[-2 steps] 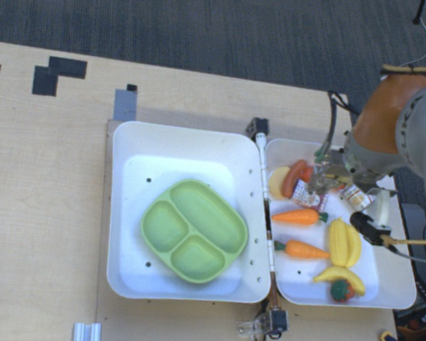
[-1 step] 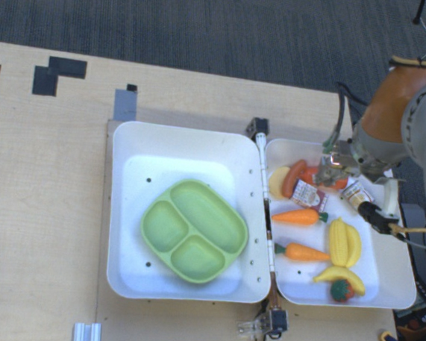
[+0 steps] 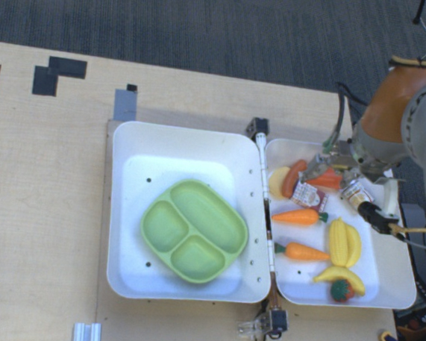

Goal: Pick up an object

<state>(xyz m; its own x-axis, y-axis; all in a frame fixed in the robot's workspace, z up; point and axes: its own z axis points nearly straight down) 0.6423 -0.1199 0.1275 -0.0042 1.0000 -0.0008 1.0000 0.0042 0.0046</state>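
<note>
Claw point(image 3: 325, 169) sits low at the right bin's point(image 3: 400, 289) far end over the red sausage point(image 3: 295, 178); you can't tell its state, probably lining up a grab.

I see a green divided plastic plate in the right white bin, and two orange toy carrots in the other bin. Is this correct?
Not quite. The camera view shows the green divided plastic plate in the left white bin. The two orange toy carrots lie in the other bin, the right white bin.
</note>
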